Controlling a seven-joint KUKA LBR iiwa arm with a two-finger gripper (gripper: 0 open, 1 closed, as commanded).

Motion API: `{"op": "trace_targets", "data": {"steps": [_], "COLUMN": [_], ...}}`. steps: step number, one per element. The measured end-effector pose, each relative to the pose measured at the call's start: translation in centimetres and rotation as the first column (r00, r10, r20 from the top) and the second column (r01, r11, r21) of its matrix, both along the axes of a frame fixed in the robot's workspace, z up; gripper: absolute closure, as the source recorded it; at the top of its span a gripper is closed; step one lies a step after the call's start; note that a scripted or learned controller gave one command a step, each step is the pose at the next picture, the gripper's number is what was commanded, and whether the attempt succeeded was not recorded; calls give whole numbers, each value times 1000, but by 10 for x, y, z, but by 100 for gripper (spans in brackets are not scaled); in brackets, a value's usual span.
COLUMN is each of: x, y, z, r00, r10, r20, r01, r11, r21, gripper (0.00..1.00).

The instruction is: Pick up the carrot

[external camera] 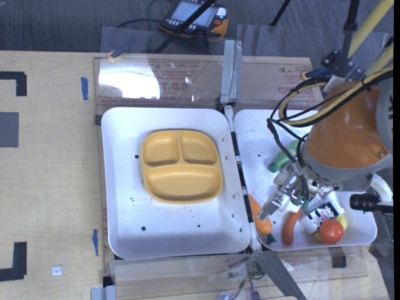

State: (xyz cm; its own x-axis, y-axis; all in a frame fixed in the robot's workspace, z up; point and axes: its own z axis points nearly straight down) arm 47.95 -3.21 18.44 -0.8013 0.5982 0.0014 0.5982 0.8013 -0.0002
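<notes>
The carrot [261, 219] is a small orange piece lying against the left wall of the right bin [250, 136], near its front corner. My gripper [283, 212] hangs low over the front of that bin and is open. Its left fingertip [265, 214] is right at the carrot's upper side, and I cannot tell whether it touches. Nothing sits between the fingers. The orange-banded wrist [347, 133] covers the bin's right part.
A red-brown sausage [288, 228] lies just right of the carrot, below the gripper. A red tomato [331, 231] with a yellow piece sits at the front right, and a green item [279, 162] further back. The left bin [119, 186] holds a yellow divided plate [181, 165].
</notes>
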Motion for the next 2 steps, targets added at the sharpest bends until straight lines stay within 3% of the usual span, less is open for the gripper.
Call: {"op": "trace_targets", "data": {"steps": [1,2], "x": [1,21], "y": [9,-81], "z": [0,-97], "r00": [983,998], "r10": [-181,-69], "r20": [4,7], "r01": [181,69], "r11": [983,998], "r21": [0,-1], "gripper": [0,0]}}
